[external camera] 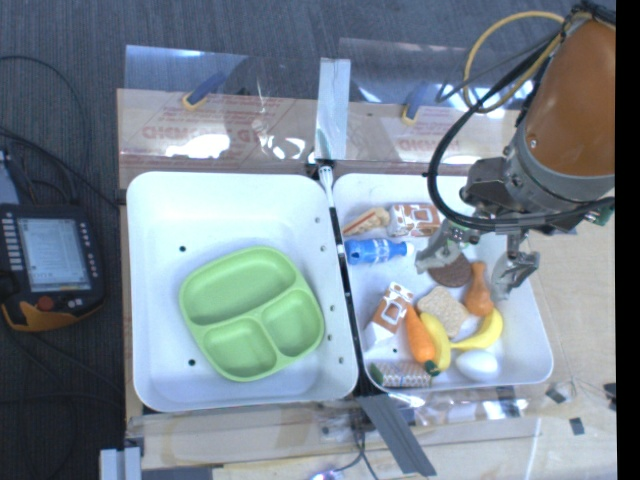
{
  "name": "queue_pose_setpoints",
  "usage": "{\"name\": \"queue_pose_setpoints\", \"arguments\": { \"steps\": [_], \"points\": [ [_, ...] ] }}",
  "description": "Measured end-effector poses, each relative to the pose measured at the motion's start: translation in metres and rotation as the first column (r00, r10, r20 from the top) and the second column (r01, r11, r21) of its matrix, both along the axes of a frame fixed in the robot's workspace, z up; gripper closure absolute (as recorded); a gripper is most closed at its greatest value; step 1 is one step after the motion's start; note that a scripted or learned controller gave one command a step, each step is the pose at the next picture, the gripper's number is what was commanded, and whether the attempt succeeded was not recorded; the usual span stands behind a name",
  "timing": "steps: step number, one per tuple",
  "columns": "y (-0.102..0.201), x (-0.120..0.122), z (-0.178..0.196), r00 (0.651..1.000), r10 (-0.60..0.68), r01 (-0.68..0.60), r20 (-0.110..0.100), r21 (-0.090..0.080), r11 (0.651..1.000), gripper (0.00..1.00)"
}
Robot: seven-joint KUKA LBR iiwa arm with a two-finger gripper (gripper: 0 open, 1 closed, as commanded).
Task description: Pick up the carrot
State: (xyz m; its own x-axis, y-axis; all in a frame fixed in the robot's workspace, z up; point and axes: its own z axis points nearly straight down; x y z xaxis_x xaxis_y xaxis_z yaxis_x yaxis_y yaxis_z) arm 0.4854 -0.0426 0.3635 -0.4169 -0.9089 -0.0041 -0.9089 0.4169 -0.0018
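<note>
Carrot lies in the right bin near its front edge, tip toward the front, touching the banana on its right and a small snack pack on its left. White egg sits at the front right corner. Gripper hovers over the bin's middle, fingers spread, pinching nothing, nearer the drumstick-like piece. Risk: descending here grabs the wrong item; the crowded banana could block 1 finger.

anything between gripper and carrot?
In the camera view, a tan cracker-like square and the banana's upper end lie between the gripper and the carrot.
</note>
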Motion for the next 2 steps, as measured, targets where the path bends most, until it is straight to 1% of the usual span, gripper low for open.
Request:
{"name": "queue_pose_setpoints", "arguments": {
  "steps": [1, 2],
  "points": [
    [-0.045, -0.003, -0.120, 0.985, 0.174, -0.174, -0.011, 0.003, 0.985, 0.00],
    [-0.067, 0.022, -0.242, 0.953, 0.303, -0.303, -0.013, 0.007, 0.953, 0.00]
  ]
}}
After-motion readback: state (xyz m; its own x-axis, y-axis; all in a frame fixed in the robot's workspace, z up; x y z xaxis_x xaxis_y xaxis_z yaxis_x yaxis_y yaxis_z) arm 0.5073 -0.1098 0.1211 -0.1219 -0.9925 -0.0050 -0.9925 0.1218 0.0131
